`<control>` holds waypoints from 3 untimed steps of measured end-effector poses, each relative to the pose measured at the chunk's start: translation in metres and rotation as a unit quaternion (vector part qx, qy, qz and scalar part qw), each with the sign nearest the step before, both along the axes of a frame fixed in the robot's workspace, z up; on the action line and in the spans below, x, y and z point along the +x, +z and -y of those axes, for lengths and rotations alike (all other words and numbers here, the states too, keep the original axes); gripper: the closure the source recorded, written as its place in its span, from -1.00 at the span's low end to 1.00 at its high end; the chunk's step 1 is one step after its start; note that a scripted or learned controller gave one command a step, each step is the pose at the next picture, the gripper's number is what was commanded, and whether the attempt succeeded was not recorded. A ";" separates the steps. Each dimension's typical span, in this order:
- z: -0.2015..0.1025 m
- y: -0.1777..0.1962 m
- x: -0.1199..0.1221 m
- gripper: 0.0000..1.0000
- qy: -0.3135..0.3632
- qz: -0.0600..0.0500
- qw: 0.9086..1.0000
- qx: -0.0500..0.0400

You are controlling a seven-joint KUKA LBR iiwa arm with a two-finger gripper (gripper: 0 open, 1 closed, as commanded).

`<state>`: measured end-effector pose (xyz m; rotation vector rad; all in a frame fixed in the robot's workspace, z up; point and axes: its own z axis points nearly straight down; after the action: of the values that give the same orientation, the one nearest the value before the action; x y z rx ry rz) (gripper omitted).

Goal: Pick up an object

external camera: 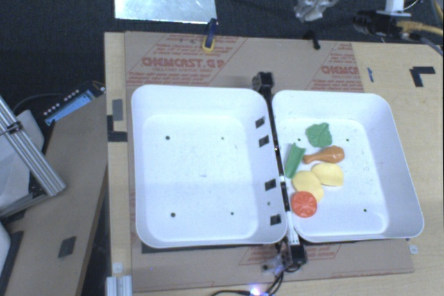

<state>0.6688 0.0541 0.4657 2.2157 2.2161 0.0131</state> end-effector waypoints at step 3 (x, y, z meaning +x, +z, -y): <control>0.133 0.070 -0.001 1.00 -0.002 -0.004 1.000 -0.001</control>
<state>0.6680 -0.0788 0.5354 2.2223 2.2157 0.0006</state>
